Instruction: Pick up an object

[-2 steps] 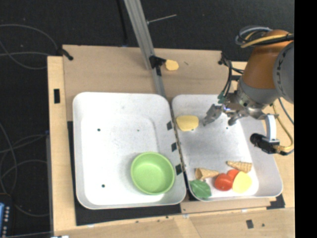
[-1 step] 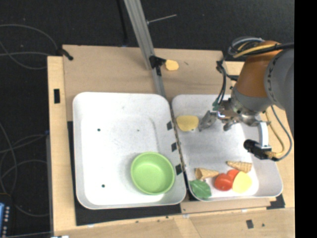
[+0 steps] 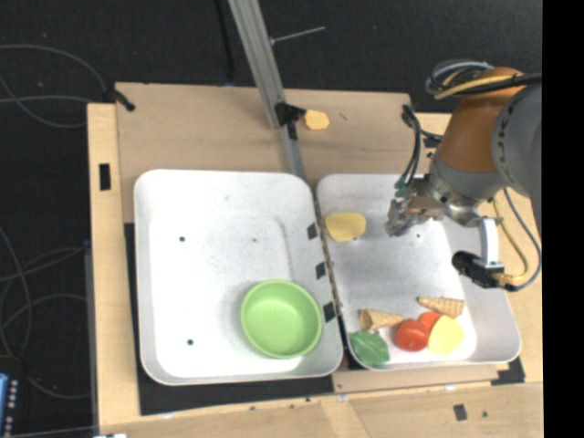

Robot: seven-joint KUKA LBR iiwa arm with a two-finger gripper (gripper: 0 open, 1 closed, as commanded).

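While the gripper (image 3: 400,219) hangs over the upper part of the right bin (image 3: 474,352), its fingers are too small and dark here to tell whether they are spread or pressed together, and nothing is visible between them. A pale yellow piece (image 3: 345,226) lies just left of the gripper near the bin's left wall, whereas two cone-shaped pieces (image 3: 379,318), a red piece (image 3: 411,334), a yellow round piece (image 3: 445,337) and a green leaf-shaped piece (image 3: 370,346) cluster along the bin's lower edge. The left bin (image 3: 182,208) holds a green bowl (image 3: 280,318) in its lower right corner.
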